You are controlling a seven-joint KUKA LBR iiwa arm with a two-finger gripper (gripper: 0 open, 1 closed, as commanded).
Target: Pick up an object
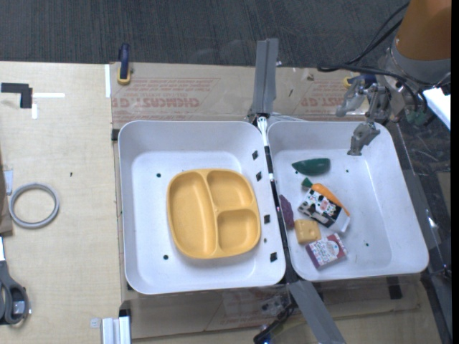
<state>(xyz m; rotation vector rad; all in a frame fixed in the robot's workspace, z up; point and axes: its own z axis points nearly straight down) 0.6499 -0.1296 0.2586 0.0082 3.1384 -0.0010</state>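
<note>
The gripper [363, 136] hangs over the far corner of the right bin [401, 213], up near its back wall. It is too small and blurry to tell how it is set, and nothing seems to be in it.

The things to pick from lie lower down, in the middle and left part of that bin, well apart from the gripper. Closest is a dark green thing [312, 165], small and rounded. It looks light and maybe a bit slippery. Its long way runs left to right, so a pinch across its short way seems best.

Next comes a black and white carton [323, 208] with an orange end. It lies at a slant, its long way running from upper left to lower right, orange end toward the back. It looks light and stiff (a box squashes if squeezed hard), so a hold across the middle looks safest.

Just beside it sit a small yellow block [307, 230] and a flat red and white packet [325, 251]. The packet looks thin and hard to grab.

A yellow tray [213, 213] with three parts rests in the left bin [143, 213].
</note>
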